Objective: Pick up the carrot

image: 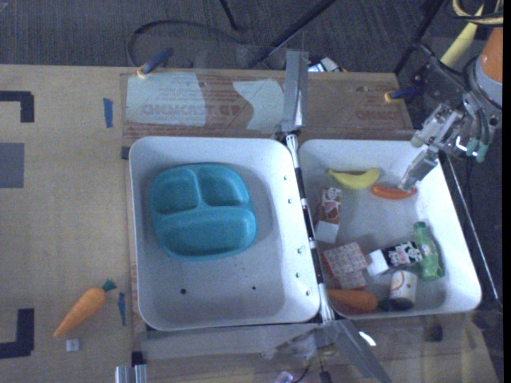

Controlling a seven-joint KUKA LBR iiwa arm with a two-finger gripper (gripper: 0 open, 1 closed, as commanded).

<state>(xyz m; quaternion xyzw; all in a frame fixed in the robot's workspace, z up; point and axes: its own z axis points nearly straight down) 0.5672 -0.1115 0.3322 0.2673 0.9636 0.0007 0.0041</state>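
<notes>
A small orange carrot (391, 191) lies in the right bin (463, 290) near its far right corner, just below a yellow banana (356, 179). My gripper (410, 164) hangs over that corner, open, with its lower fingertip (409, 183) right at the carrot's right end. Nothing sits between the fingers. A second orange carrot-like piece (352, 299) rests at the bin's front edge. A larger carrot with a green top (80, 311) lies outside the bins on the bench at the lower left.
The left bin (144, 294) holds a teal divided plate (204, 210). The right bin also contains a green bottle (427, 251), a small can (403, 287), a cow-print carton (399, 255), and several small boxes (345, 263). A metal divider (307, 238) separates the bins.
</notes>
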